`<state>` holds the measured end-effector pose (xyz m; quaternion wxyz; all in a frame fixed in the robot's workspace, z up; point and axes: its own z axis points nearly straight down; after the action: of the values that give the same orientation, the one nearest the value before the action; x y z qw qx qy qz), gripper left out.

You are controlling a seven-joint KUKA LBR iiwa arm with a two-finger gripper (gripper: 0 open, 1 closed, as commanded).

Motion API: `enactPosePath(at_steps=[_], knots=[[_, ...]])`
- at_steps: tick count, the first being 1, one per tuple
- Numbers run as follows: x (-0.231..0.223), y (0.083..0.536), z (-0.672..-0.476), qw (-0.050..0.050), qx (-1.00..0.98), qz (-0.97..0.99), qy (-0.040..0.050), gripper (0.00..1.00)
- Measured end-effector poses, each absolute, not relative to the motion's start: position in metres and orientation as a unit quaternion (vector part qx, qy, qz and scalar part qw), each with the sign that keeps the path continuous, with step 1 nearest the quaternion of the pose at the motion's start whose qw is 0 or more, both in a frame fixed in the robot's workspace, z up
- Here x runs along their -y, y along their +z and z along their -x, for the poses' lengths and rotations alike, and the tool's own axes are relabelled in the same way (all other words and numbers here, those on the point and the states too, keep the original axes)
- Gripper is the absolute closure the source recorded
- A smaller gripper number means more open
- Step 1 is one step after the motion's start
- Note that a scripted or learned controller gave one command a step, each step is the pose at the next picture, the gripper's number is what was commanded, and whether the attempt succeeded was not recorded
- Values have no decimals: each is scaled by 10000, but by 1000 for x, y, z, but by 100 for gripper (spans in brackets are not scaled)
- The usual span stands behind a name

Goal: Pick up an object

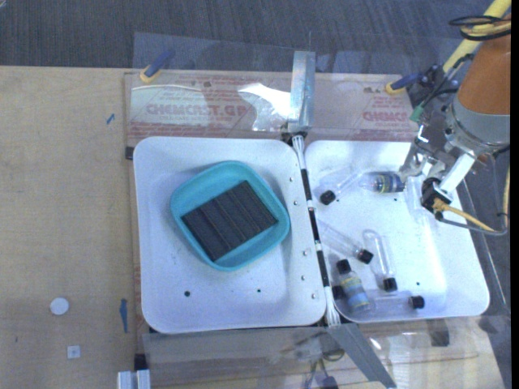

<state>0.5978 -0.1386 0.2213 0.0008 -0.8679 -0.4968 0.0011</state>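
- The left bin (162,282) holds a teal dish (182,201) with a dark ridged block (229,220) lying in it. It is well apart from the arm and looks like a poor target for this reach.
- The right bin (454,274) holds the small clutter: clear vials and loose black caps scattered across its floor.
- The arm (486,79) comes in over the upper right corner of the right bin, orange band uppermost.
- The gripper (418,162) hangs low near that bin's far right wall. Whether it is open or closed cannot be told from this slant.
- The small vial (383,183), clear with a dark and yellowish middle, lies just beside the gripper, towards the bin's centre and slightly nearer the camera. Its long axis runs roughly left to right across the view, so one end points at the gripper. It is judged the nearest candidate; a short shift inward and a grasp across its width would seem to suit.
- A clear tube (375,250) and a labelled bottle (353,292) lie farther off, towards the bin's near edge.
- A black cap (327,196) sits near the divider.
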Motion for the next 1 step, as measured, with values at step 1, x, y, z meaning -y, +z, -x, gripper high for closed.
enactPosePath(at_steps=[1], knots=[[138,221,-598,9,4968,8679,7,0]])
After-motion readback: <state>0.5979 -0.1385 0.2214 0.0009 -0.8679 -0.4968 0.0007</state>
